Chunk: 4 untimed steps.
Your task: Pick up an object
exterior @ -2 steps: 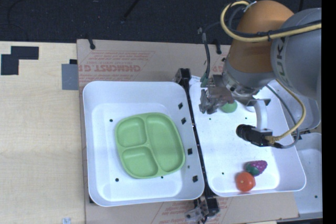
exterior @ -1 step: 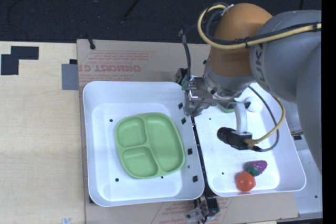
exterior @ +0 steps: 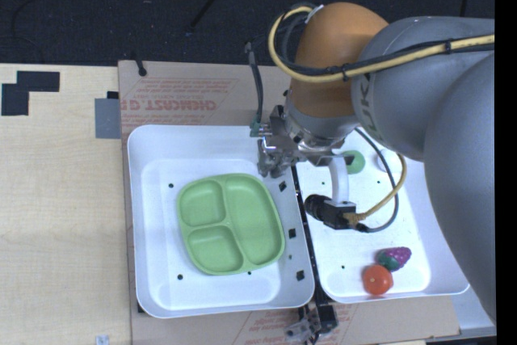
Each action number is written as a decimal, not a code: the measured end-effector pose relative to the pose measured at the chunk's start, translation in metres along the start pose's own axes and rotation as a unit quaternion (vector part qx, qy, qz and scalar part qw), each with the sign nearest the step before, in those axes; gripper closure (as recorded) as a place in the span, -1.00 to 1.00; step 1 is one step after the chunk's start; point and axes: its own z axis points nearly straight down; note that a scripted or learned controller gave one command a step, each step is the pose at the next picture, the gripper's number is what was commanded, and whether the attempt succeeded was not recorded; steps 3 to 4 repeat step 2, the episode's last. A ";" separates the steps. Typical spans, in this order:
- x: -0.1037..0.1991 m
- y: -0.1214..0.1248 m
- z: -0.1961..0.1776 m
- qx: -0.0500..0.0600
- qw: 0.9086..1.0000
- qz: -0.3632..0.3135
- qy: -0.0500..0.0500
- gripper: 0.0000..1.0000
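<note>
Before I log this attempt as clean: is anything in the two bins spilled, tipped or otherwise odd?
Nothing stands out. The green divided tray lies flat in the left bin, slightly rotated. In the right bin, an orange-red ball and a purple-green toy sit together near the front corner. No spill or damage is visible.

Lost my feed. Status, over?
Gripper at the bins' divider, nothing seen held. Orange ball, purple object in right bin. Green tray in left bin.

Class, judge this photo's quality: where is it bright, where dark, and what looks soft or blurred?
Camera view: the two shallow white bins are brightly and evenly lit, nearly washed out; the background above the bench is dark; the green three-compartment tray looks sharp; the big grey arm close to the lens looks soft.
</note>
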 end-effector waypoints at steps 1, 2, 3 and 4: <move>0.018 0.002 0.019 0.001 1.000 0.001 -0.001 1.00; 0.018 0.002 0.018 0.001 1.000 0.002 -0.001 -1.00; 0.018 0.002 0.018 0.001 1.000 0.002 -0.001 -1.00; 0.018 0.002 0.018 0.001 1.000 0.002 -0.001 -1.00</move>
